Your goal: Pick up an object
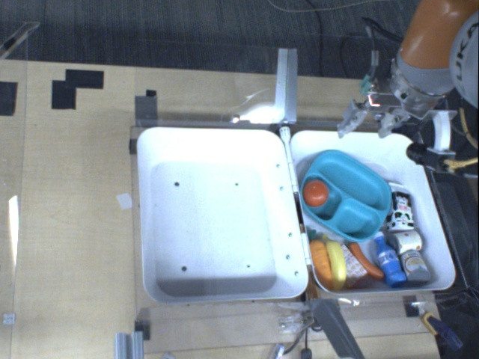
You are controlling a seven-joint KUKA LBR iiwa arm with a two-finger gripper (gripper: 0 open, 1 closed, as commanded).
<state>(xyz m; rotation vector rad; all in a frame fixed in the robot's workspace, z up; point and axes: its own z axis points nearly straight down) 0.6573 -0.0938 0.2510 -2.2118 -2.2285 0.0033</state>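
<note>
camera view: the gripper hangs over the far rim of the right bin, at the upper right of the scene. its two fingers are spread apart with nothing between them, which suits an approach, not a carry. judged from this, the pick has not begun.

count of bins: two. the left bin sits touching the right bin along a shared middle edge, both resting on the table.

contents of the right bin, counted:
- one blue divided tray, lying tilted across the far half.
- one red-orange ball, resting in a tray compartment on the side nearest the left bin.
- one yellow banana-shaped item, at the near edge.
- one orange item, just beside it.
- one carrot-shaped item, near the middle of the near edge.
- one blue bottle.
- one black-and-white patterned item, beside the tray.
- one pale cylinder and one grey piece, too small to identify.

the items crowd the near half, probably because the tray takes the remaining floor. any of them could serve as the task's object; all lie well apart from the gripper.
</note>
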